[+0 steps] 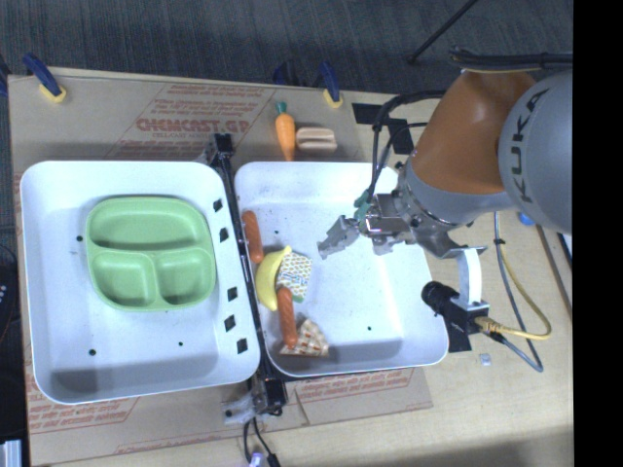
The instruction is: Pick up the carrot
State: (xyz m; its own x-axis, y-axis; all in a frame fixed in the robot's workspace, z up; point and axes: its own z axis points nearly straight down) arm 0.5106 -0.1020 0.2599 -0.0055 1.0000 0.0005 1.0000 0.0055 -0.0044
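Single fixed camera sitting high above the tabletop (pixel 545 397), looking down at a slant. It is taking in both white bins (pixel 49 261) side by side, from a moderate distance. The arm (pixel 487 134) is reaching in from the frame's right.

Beyond the end effector (pixel 343 238), across the top of the view, lay a dark grey carpeted floor (pixel 195 17) with a fine ribbed weave. A thin dark rod (pixel 458 17) crossed it at a slant, up and to the right of the end effector. The surface (pixel 545 397) was pale tan wood, bare below and to the right of the end effector. A brown cardboard sheet (pixel 185 115) printed with red lettering covered it to the left, held by blue clamps (pixel 44 76) at its far edge. The light was even and soft.
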